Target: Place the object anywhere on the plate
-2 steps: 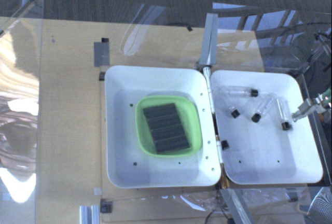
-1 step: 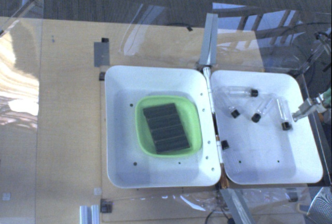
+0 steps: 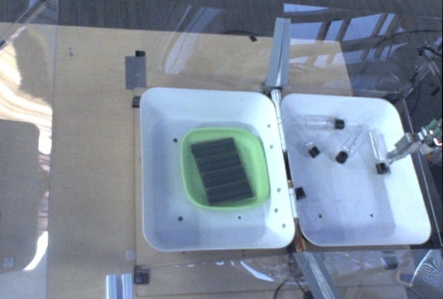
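Note:
A lime green plate point(image 3: 190, 176) sits in the middle of the left bin point(image 3: 159, 221). A dark grey ridged block point(image 3: 221, 171) lies flat on the plate. Several clear tubes with black caps lie in the right bin point(image 3: 360, 221): one tube point(image 3: 320, 123) at the back, one tube point(image 3: 351, 145) in the middle, one tube point(image 3: 377, 147) near the right wall. My gripper point(image 3: 401, 149) reaches in at the right edge, its tip just beside the rightmost tube's black cap point(image 3: 381, 167). Nothing is seen held in it.
A loose black cap point(image 3: 313, 151) lies left of the middle tube. A small black piece point(image 3: 300, 192) sits on the rim between the bins. A grey metal bar point(image 3: 279, 55) stands behind the bins, and cables point(image 3: 422, 59) hang at the far right.

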Controlling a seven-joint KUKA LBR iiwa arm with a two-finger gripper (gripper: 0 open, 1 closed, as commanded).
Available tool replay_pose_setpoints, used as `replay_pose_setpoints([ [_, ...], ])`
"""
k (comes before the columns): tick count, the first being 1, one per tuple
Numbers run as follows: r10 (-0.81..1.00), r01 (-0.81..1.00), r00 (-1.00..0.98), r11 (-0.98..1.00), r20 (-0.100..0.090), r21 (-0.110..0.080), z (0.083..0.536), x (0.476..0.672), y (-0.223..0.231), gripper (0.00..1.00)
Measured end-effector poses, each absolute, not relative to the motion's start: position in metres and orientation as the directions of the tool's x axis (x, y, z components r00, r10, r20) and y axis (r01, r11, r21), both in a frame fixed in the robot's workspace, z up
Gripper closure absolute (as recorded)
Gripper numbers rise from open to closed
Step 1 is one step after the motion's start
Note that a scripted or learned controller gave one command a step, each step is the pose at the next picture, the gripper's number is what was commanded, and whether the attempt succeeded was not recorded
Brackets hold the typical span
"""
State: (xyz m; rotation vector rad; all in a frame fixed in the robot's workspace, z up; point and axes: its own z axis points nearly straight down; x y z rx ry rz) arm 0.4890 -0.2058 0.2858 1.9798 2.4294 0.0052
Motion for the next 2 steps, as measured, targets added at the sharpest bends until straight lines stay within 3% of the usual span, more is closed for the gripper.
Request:
replay_pose_setpoints([
  [1,0.983,0.983,-0.181,0.181,-0.004,0.007,0.275,0.523,-0.205,0.00],
  [2,0.991,0.991,-0.132,0.132,-0.004,0.007,0.282,0.506,-0.206,0.00],
])
